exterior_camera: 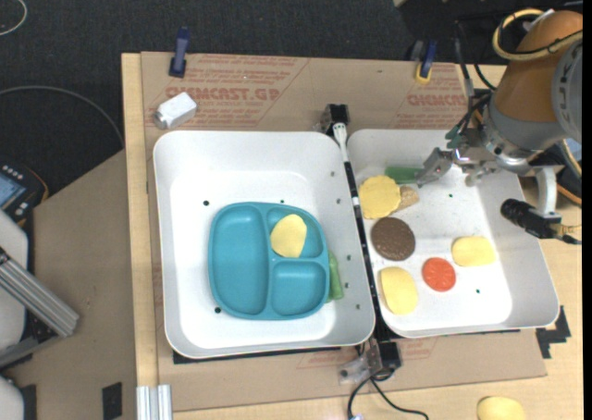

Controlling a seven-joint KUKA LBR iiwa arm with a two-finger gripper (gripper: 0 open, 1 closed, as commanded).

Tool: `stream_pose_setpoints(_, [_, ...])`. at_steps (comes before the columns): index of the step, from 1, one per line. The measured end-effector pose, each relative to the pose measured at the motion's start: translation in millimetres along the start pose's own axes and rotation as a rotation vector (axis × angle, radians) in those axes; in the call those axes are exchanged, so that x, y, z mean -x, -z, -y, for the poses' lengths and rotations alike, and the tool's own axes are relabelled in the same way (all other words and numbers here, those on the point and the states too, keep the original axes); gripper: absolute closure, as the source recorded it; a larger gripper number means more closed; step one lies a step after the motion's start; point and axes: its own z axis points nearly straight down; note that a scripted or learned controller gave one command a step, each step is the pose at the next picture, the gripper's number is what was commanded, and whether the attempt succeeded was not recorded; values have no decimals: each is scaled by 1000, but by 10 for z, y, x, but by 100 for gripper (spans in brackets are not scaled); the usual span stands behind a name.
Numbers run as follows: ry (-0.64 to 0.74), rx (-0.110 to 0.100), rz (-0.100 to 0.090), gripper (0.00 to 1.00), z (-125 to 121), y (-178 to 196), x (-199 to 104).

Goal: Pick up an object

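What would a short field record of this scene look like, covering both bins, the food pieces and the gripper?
left bin: white bin holding a teal divided plastic tray
on tray: pale yellow oval piece in the upper right compartment
beside tray: green strip at its right edge
right bin: white bin
right bin contents: yellow round piece, brown round cookie, red-orange disc, two yellow pieces, green piece
gripper: over the right bin's upper part, near the green piece

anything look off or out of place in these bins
One thing: a green piece sits wedged on edge between the teal tray and the left bin wall, not in a compartment like the yellow piece. In the right bin, the items lie loose but flat and unspilled.
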Motion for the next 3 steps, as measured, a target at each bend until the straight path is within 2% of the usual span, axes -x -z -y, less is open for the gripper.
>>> stream_pose_setpoints(1, [-4,3,3,0,-419,441,-359])
stream_pose_setpoints(2, [-17,-13,2,0,234,-21,350])
stream_pose_setpoints(3, [-13,1,3,0,1169,-491,182])
